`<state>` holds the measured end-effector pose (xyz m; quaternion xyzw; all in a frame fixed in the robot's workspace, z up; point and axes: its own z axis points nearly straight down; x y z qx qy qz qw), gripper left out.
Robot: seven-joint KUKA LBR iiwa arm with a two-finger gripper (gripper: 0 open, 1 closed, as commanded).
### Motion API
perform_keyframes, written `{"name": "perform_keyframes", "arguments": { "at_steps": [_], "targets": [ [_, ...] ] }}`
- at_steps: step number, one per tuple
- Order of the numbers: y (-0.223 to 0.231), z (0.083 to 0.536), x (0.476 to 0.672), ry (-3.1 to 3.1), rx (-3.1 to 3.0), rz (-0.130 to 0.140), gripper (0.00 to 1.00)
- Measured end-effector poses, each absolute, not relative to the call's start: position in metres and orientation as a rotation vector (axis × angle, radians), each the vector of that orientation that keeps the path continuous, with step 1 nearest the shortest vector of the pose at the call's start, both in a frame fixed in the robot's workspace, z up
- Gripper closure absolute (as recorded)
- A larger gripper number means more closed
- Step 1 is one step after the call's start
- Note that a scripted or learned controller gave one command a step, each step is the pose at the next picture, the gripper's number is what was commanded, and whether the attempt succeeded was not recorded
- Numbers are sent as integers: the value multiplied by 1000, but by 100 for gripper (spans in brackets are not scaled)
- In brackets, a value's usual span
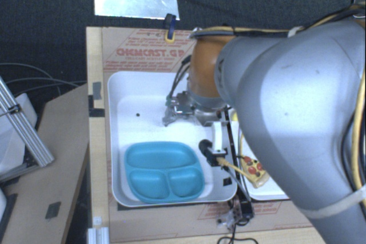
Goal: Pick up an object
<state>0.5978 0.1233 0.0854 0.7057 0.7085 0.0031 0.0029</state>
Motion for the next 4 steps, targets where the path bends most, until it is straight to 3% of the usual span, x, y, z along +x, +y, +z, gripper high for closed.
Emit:
{"name": "perform_keyframes", "arguments": {
  "at_steps": [1, 2, 3, 4],
  "targets": [
    [141, 88, 518, 2213, 2216, 14, 0],
    [113, 431, 488, 2219, 2210, 30, 0],
    [201, 431, 486, 2236, 2208, 9, 0],
    [171, 336, 486, 2222, 2225, -12, 0]
  ]
}}
